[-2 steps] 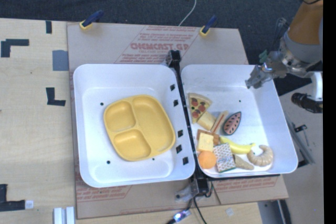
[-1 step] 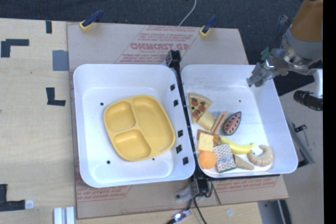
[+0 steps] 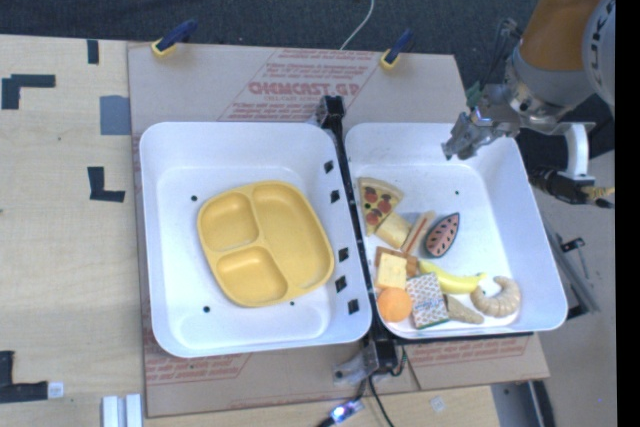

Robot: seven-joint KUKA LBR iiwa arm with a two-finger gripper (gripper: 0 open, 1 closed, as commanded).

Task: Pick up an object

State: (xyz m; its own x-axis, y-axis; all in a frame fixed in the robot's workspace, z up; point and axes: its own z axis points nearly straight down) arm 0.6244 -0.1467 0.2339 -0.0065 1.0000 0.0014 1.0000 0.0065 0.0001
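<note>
A grey arm with an orange band reaches in from the right, its gripper (image 3: 462, 147) poised over the upper right rim of the right bin (image 3: 530, 215); whether it is wide or narrow cannot be told, and nothing shows in its grasp. Toy foods, a pizza slice (image 3: 378, 202), a banana (image 3: 452, 279) and an orange (image 3: 395, 305) among them, crowd that bin's lower half, well apart from the gripper, while a yellow divided plate (image 3: 264, 242) lies in the left bin (image 3: 170, 215). Red lettering on the cardboard sheet (image 3: 290, 85) under the bins appears to read "CHEMCAST GP".
</note>
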